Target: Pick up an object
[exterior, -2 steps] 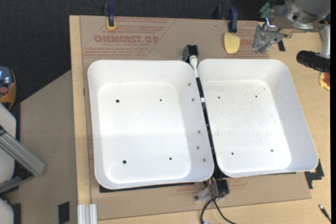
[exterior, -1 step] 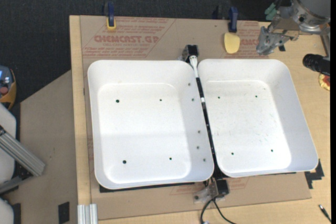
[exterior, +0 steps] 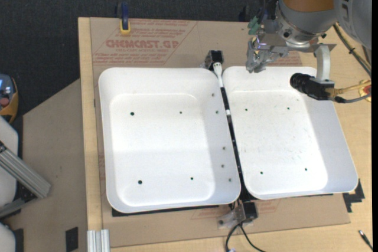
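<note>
Gripper (exterior: 258,63) seen over far edge of right bin (exterior: 331,144), by the left bin (exterior: 112,127); jaw state can't be told. No object to pick can be made out. Descent advised only once a target is confirmed.

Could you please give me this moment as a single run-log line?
arm: in from right | hand: above far edge of right bin | left bin: beside it | grasp: none seen

Two white bins (exterior: 159,138) sit on a brown board (exterior: 147,44).
</note>
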Available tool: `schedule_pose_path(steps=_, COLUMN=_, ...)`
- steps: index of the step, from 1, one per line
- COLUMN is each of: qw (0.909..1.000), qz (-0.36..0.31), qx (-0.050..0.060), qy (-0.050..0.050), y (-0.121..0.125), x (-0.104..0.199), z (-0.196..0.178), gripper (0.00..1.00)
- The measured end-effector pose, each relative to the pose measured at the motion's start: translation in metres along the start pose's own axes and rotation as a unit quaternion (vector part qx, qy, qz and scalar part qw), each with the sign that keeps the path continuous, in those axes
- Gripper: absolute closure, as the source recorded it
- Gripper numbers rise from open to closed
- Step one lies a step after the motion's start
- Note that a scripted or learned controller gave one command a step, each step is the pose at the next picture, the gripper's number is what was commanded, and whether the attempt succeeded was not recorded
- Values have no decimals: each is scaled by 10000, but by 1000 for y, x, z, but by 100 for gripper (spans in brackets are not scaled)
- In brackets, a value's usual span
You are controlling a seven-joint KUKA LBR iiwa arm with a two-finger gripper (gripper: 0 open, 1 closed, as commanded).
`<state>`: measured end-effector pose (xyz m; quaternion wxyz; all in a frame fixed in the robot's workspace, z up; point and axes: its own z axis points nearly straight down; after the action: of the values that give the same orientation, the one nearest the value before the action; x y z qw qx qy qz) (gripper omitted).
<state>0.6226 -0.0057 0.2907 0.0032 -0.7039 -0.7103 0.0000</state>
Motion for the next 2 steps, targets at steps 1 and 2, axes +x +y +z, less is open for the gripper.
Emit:
schedule_pose_path(steps=1, qw=10000, qz=49, qx=-65, qy=-28, y=-13, x=-14, z=-58, gripper=100)
schedule_pose_path(steps=2, qw=10000, qz=-14, qx=26, qy=-2, y=-65, x=99, z=9, gripper=100)
